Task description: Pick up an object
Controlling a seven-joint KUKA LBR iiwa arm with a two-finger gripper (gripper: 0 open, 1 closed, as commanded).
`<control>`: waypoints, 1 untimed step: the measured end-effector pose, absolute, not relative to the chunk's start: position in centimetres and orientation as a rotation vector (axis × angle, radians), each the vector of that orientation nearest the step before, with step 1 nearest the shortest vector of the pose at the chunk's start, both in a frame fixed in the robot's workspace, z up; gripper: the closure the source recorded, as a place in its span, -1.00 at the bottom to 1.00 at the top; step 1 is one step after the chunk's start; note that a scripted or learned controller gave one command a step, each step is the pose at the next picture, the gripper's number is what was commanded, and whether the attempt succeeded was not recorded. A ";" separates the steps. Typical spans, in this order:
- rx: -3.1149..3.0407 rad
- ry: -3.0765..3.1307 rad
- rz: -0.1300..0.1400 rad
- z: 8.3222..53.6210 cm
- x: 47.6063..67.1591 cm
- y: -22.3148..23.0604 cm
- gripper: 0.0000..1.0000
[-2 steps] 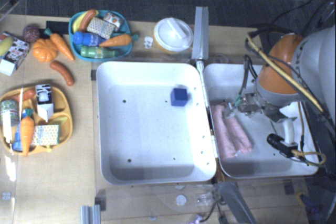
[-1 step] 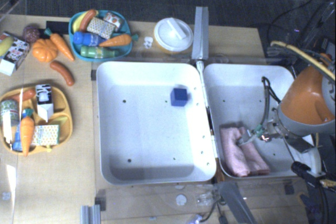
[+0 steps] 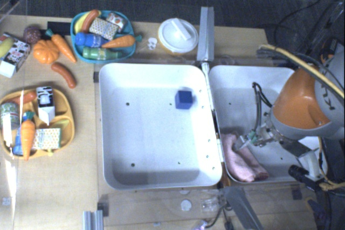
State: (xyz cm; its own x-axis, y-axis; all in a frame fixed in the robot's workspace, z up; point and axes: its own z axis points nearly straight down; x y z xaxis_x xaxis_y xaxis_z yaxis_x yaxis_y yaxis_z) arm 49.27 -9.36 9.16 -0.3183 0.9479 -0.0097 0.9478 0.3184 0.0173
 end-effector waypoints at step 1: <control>1.818 2.531 0.021 10.4 49.6 -9.2 1.00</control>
